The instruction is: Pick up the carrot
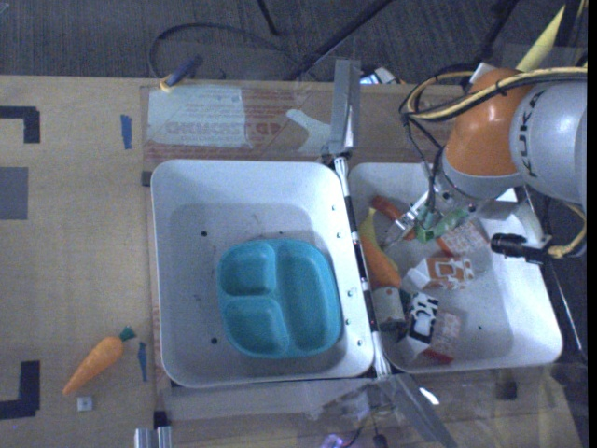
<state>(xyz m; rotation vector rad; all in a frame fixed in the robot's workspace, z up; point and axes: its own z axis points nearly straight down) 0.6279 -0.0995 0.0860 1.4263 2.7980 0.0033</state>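
The robot's hand [417,224] hangs low over the right bin [532,339], among small toys; whether it is open or closed cannot be told. An orange carrot [380,259] lies just to its left and slightly nearer the camera, against the bin's left wall. A good grasp likely means centring over the carrot's middle, straddling its width and clearing that wall.
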